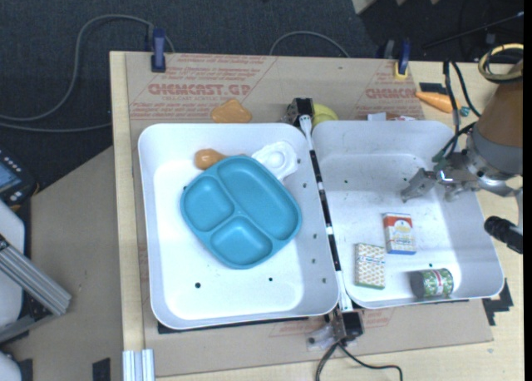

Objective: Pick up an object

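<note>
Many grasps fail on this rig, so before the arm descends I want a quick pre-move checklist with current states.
1. Hand over the right bin: ok.
2. Nothing between its fingers: ok.
3. Hand above a target: not ok; small box, patterned packet and green can lie nearer the bin's front.
4. Those three apart from each other: ok.
5. Blue tray in the left bin, out of the way: ok.
</note>
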